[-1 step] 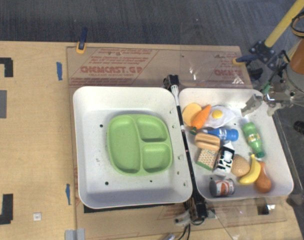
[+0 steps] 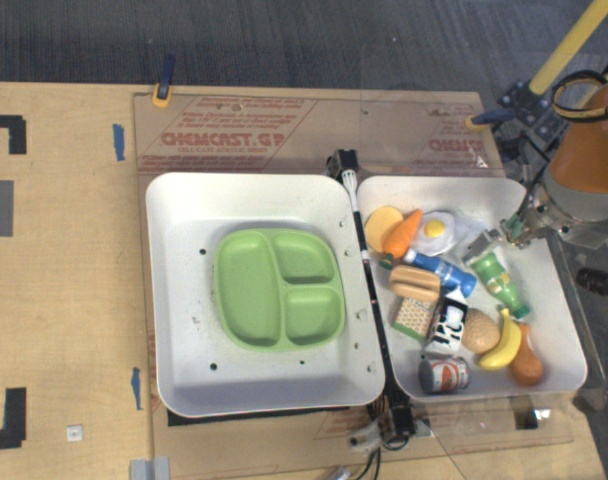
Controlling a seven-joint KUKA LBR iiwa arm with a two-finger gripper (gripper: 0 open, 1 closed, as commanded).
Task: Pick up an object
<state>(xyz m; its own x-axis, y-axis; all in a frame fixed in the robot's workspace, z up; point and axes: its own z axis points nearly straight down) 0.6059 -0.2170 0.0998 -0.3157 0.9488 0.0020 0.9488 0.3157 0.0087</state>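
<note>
The right bin (image 2: 574, 368) holds a heap of toy foods: an orange round (image 2: 382, 225), a carrot (image 2: 405, 234), a fried egg (image 2: 436, 231), a blue bottle (image 2: 440, 268), a hot dog (image 2: 414, 285), a waffle (image 2: 414, 316), a black-and-white carton (image 2: 447, 326), a bread roll (image 2: 479, 333), a banana (image 2: 503, 344), a can (image 2: 443, 375) and a green bottle (image 2: 495, 274). My gripper (image 2: 515, 230) hangs over the bin's upper right part, just above and right of the green bottle. Nothing visibly hangs from it.
The left bin (image 2: 174, 368) carries a green divided plate (image 2: 280, 289). A black bar (image 2: 364, 258) runs between the two bins. The grey arm with its orange band (image 2: 584, 158) comes in from the right, with cables and a yellow pole (image 2: 579, 33) behind it.
</note>
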